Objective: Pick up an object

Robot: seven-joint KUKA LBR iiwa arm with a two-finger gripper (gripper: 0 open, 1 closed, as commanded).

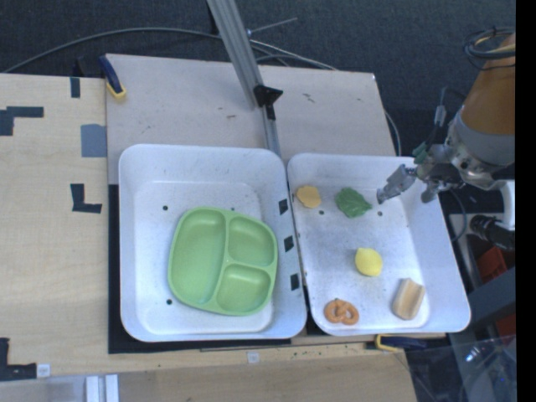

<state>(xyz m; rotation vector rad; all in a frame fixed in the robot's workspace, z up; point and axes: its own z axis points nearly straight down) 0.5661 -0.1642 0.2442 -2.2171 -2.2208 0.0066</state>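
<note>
The right bin (440,249) holds several small items. A green leafy piece (353,202) lies near the bin's far side, with a small orange-yellow piece (309,196) to its left. A yellow lemon (368,262) rests in the middle, and a brown pretzel (341,311) and a tan bread piece (408,298) sit at the near edge. My gripper (409,190) hangs over the bin's far right corner, just right of the leafy piece. It is open, its fingers are spread apart, and nothing is between them.
The left bin (142,224) holds a light green divided plate (223,260). A grey metal pole (239,44) slants down to the bins' shared far edge. The arm's orange band (494,90) is at the right, beyond the bin.
</note>
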